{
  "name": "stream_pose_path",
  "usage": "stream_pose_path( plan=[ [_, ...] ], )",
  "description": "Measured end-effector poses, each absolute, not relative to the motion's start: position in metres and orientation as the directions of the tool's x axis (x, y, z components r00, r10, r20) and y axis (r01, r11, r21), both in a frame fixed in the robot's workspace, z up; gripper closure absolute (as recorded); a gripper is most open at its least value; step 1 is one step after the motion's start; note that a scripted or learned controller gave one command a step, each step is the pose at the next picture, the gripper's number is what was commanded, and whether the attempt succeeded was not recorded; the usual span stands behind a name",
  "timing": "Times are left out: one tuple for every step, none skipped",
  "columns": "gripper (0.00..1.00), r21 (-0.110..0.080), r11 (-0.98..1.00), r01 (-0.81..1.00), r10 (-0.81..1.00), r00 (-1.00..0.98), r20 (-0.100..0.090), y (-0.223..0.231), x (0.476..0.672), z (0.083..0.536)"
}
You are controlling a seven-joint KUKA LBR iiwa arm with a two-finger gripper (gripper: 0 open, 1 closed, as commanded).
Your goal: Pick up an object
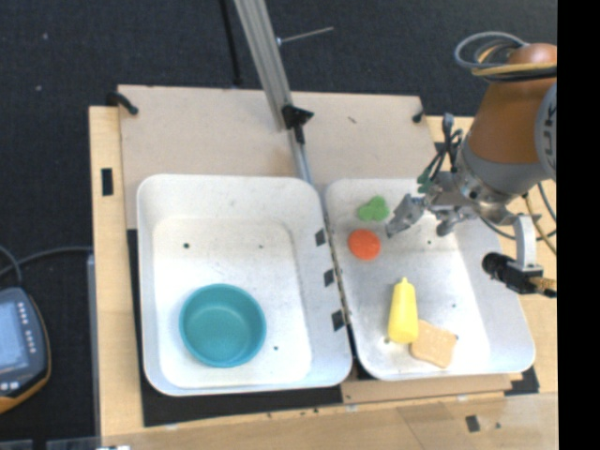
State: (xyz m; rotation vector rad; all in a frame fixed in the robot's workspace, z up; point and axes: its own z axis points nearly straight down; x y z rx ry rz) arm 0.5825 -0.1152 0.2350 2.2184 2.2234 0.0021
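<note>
Tan biscuit (433, 345) lies well below gripper (427, 216).

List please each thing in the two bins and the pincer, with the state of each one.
pincer: above the right bin, nothing seen between its fingers
green object: lying at the far end of the right bin
orange ball: resting in the right bin, free
yellow bottle: lying on its side, touching the tan piece
tan piece: lying flat
teal bowl: upright in the left bin
</note>
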Motion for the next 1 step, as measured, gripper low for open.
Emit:
stream_pose_path(
  plan=[
    [0.0,0.002,0.001,1.0,1.0,-0.001,0.0,-0.1153,0.5825,0.235]
  ],
)
